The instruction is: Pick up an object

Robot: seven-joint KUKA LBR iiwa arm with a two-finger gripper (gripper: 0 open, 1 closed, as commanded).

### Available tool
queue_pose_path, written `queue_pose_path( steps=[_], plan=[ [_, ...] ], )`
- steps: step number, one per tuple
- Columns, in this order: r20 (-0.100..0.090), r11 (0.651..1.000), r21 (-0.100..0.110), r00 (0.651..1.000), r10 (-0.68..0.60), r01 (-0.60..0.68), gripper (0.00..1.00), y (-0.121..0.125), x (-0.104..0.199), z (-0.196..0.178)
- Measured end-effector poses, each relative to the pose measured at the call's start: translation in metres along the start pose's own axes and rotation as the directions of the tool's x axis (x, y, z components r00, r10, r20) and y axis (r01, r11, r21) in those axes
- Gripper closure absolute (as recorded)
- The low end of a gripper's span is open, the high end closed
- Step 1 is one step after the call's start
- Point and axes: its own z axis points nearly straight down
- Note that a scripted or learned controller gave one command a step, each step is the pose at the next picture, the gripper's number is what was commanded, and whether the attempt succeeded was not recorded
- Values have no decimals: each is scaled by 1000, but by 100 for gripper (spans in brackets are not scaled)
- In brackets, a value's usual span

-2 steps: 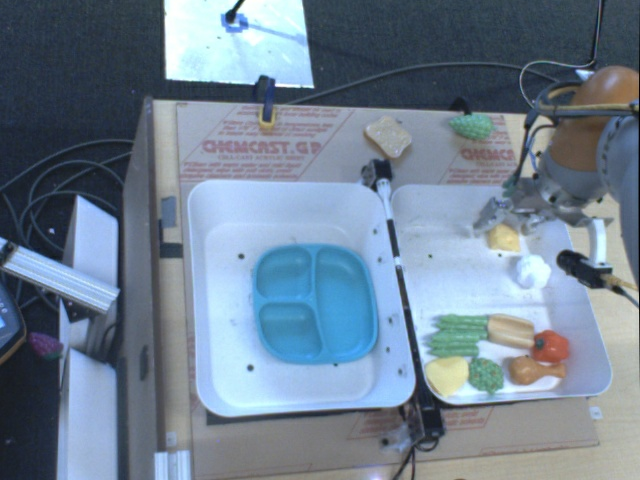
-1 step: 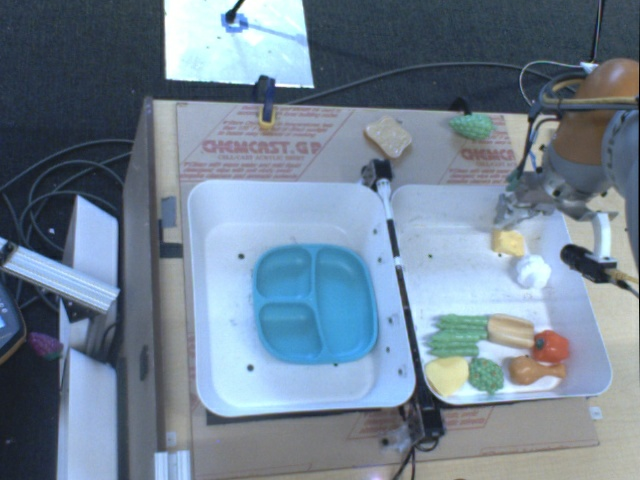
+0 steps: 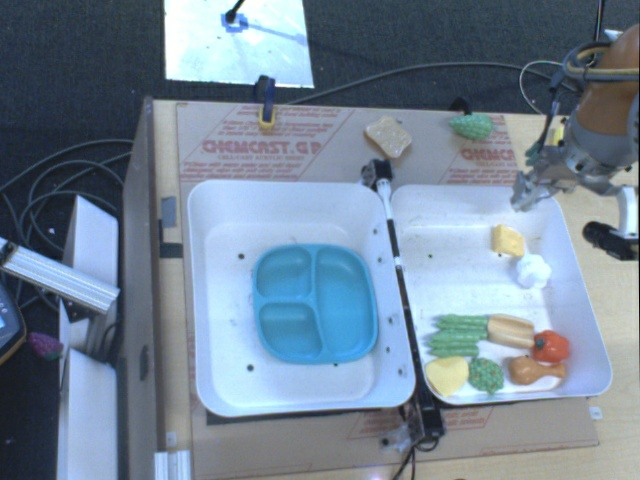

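- Gripper (image 3: pixel 527 194): one, at the far right corner of the right bin (image 3: pixel 455 230), over its rim. It is small and blurred; cannot tell whether it is open or closed, and nothing is seen held in it.
- Arm (image 3: pixel 607 108): one, grey with an orange band, cut off by the right edge of the view.
- Right bin holds eight items, all apart from the gripper:
  - yellow block (image 3: pixel 508 240), one, nearest the gripper;
  - white lump (image 3: pixel 532 271), one, just beside the yellow block;
  - green bean bundles (image 3: pixel 458 334), two, stacked near the bin's front;
  - bread roll (image 3: pixel 510 329), one, touching the beans;
  - tomato (image 3: pixel 551 346), one, red;
  - brown piece (image 3: pixel 530 371), one, shape unclear;
  - broccoli (image 3: pixel 486 374), one;
  - pale yellow piece (image 3: pixel 447 375), one, at the front corner, kind unclear.
- Left bin (image 3: pixel 220 218): one, adjoining the right bin, holds one blue divided tray (image 3: pixel 315 302) with three compartments.
- Behind the right bin, on the cardboard (image 3: pixel 300 138): one bread slice (image 3: pixel 388 137) and one green item (image 3: pixel 471 125), kind unclear.
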Motion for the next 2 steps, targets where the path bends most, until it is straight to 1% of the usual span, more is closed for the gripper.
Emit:
queue_pose_path(
  steps=[1, 2],
  plan=[
    [-1, 1000, 2, 1000, 0, 0, 0, 0, 0, 1],
    [-1, 1000, 3, 1000, 2, -2, 0, -13, 0, 25]
  ],
)
